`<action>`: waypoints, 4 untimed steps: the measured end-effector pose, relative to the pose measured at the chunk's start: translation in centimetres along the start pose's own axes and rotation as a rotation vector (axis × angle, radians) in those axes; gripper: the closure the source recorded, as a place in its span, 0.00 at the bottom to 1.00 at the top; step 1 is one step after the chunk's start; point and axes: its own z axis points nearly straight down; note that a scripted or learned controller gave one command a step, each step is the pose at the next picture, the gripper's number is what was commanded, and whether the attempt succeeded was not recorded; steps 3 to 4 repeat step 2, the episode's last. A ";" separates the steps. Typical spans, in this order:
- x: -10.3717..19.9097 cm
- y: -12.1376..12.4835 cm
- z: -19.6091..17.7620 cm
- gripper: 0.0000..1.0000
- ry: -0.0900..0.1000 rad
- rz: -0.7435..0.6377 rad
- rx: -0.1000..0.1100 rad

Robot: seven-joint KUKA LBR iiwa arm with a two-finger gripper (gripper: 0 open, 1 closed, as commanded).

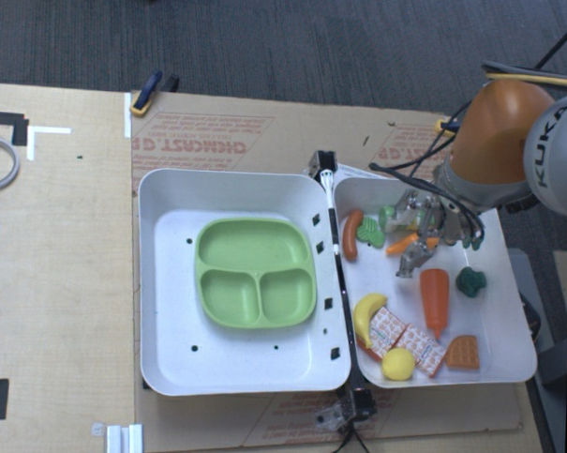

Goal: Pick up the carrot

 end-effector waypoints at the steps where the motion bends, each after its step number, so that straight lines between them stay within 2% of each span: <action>1: 3.0 1.8 1.0 0.00 -0.010 -0.115 0.002; 2: 2.9 1.8 0.0 1.00 -0.015 -0.111 0.001; 4: 2.9 1.8 0.0 1.00 -0.015 -0.111 0.001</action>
